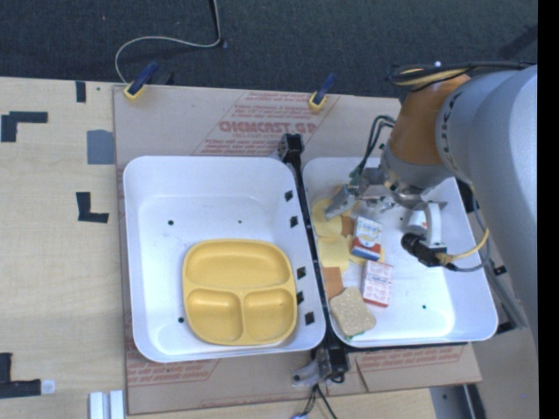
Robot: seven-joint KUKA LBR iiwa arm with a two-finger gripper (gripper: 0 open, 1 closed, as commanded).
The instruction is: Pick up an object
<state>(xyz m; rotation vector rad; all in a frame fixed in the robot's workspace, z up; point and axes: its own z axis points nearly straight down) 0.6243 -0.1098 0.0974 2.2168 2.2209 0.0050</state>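
Gripper (371, 201) hangs low over upper part of right bin (454, 317), above cluster of small items by divider wall, probably reaching for one. Fingers state: cannot tell, wrist and cables hide them. Nothing seen held. Candidate things lie close together: yellow pieces (330, 238), small carton (368, 239), second carton (378, 284), brown sponge-like piece (353, 312). Crowding makes clean grasp hard. Left bin (157, 190) holds yellow divided tray (238, 291), well apart.

Tray (238, 289) in left bin (148, 190) — items right.
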